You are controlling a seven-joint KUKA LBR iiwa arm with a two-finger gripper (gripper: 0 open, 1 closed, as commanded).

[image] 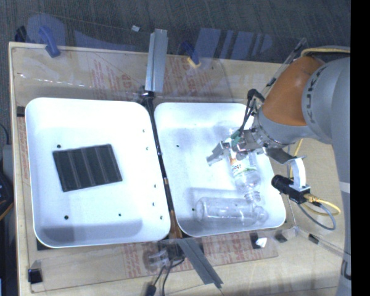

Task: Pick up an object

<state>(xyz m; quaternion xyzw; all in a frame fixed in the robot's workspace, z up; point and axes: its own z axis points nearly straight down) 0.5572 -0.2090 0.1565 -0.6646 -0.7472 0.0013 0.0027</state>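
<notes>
Two white bins side by side. Left bin (43, 165) — dark ribbed panel (87, 166) at centre. Right bin (191, 122) — two clear plastic bottles: large bottle (228, 209) at 6 o'clock, small bottle (243, 174) under gripper (225, 153) near centre-right. Finger state: cannot tell.

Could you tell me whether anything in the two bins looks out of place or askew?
Nothing looks damaged or spilled. Two clear plastic bottles lie on their sides in the right bin: a large one along the near wall and a smaller one angled under the gripper.
</notes>
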